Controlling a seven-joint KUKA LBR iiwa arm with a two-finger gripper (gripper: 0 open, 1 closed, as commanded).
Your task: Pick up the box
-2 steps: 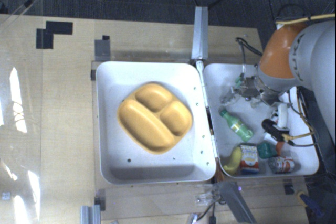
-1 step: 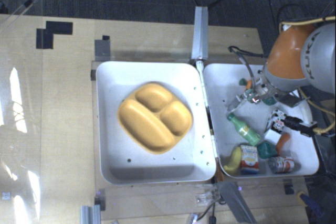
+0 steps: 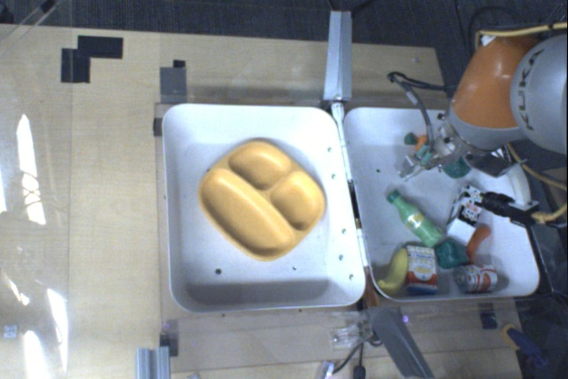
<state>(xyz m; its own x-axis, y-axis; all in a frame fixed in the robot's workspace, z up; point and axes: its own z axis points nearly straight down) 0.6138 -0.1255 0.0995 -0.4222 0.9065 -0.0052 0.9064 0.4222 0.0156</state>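
Note:
The box (image 3: pixel 421 267), a small carton printed in orange, white and blue, stands near the front edge of the right bin (image 3: pixel 377 138), between a banana (image 3: pixel 394 272) and a teal object (image 3: pixel 449 254). My gripper (image 3: pixel 421 157) hangs over the back part of that bin, well behind the box and apart from it. The view shows nothing between its fingers. The grey arm with its orange band (image 3: pixel 491 93) comes in from the right.
A green bottle (image 3: pixel 415 218) lies between gripper and box. A small white and black item (image 3: pixel 467 207), a red piece (image 3: pixel 478 239) and a can (image 3: pixel 479 280) lie at the right. The left bin (image 3: pixel 182 191) holds a large yellow bread-shaped lump (image 3: pixel 260 198).

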